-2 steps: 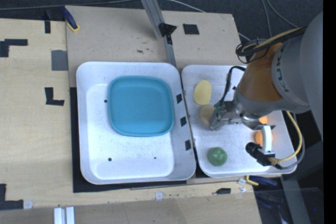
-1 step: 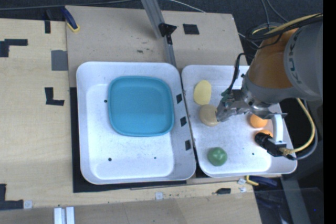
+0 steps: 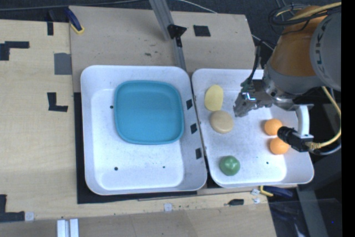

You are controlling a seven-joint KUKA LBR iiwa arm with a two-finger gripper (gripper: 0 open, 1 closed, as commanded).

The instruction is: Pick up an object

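Gripper (image 3: 242, 106) low in the right bin (image 3: 252, 175), just right of the tan ball (image 3: 221, 121) and the yellow lump (image 3: 213, 97). Holding nothing. Hard to tell how wide. Probably a short move left and down to the tan ball, the nearest thing.

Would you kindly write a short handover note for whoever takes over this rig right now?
Gripper: over the right bin, beside the beige object, holding nothing visible.
Right bin: yellow object, the beige one touching it below, green ball, two orange balls.
Left bin: blue plate.
Done: nothing picked.
Left: grasp and lift one object.
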